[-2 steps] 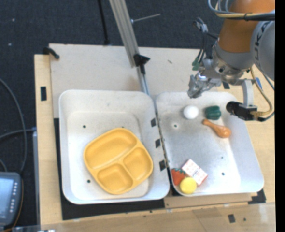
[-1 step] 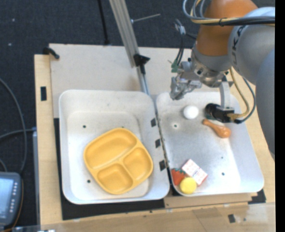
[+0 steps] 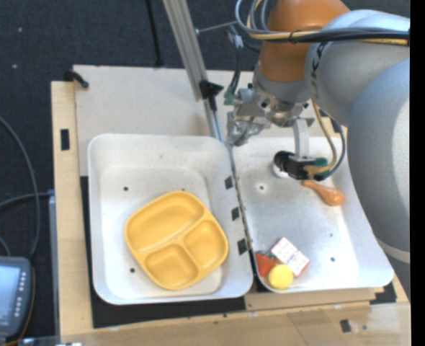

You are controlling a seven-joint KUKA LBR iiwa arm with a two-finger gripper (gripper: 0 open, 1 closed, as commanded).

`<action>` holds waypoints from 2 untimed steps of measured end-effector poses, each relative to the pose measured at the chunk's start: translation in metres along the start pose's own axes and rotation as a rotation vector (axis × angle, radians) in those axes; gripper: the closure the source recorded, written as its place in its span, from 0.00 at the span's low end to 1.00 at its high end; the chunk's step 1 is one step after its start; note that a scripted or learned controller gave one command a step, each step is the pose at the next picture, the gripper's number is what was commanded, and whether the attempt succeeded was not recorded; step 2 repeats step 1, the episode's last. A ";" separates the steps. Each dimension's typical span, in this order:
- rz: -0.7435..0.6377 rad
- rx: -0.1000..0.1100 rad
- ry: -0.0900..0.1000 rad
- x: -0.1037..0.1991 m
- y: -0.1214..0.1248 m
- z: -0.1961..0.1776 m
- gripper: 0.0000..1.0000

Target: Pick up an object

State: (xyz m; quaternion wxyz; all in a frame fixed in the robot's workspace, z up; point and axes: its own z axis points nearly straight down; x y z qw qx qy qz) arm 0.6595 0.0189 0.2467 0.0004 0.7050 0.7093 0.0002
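The gripper [image 3: 238, 132] is hovering above the far edge of the right bin [image 3: 356, 265], near the divider between the bins; whether it is released or clenched cannot be told. Candidate objects are lying apart: an orange-handled tool [image 3: 322, 191], and a yellow ball [image 3: 281, 276] beside a white block [image 3: 290, 254]. It should centre over one before descending.

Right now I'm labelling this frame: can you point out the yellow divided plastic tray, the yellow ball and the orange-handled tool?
yellow divided plastic tray [image 3: 176, 239], camera view, central ridge
yellow ball [image 3: 281, 277], camera view, top surface
orange-handled tool [image 3: 325, 192], camera view, handle middle
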 end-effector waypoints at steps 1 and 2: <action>0.000 0.001 0.000 0.051 0.003 0.012 1.00; 0.000 0.001 0.000 0.051 0.003 0.012 1.00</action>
